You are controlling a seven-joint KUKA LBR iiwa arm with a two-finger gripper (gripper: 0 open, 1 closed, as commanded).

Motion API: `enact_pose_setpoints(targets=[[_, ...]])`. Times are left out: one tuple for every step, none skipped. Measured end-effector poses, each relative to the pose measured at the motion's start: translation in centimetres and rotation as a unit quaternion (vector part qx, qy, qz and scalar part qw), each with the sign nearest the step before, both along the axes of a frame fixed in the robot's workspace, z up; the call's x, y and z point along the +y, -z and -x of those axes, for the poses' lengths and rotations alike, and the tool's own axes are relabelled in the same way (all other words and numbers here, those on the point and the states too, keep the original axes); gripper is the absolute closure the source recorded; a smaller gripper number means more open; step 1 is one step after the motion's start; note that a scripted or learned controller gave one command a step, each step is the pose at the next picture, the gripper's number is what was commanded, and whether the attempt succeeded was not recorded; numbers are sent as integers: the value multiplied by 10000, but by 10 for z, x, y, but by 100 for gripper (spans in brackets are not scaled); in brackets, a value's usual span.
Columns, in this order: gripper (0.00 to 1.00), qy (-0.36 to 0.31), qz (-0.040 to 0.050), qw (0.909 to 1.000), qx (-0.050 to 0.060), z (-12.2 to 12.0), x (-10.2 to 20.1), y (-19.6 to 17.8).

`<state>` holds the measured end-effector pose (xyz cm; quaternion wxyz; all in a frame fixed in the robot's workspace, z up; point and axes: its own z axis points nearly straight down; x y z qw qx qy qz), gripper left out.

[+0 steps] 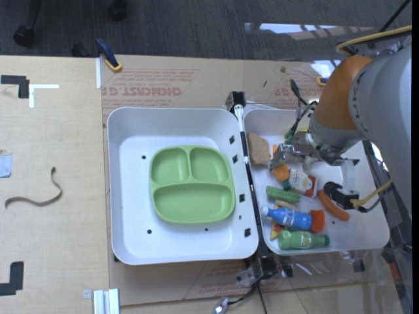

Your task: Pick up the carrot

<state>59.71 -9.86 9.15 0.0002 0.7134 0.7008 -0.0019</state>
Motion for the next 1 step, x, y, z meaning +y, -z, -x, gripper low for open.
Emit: enact_pose_setpoints(targets=[[100,-23,10,10000,9,0,0,-9]])
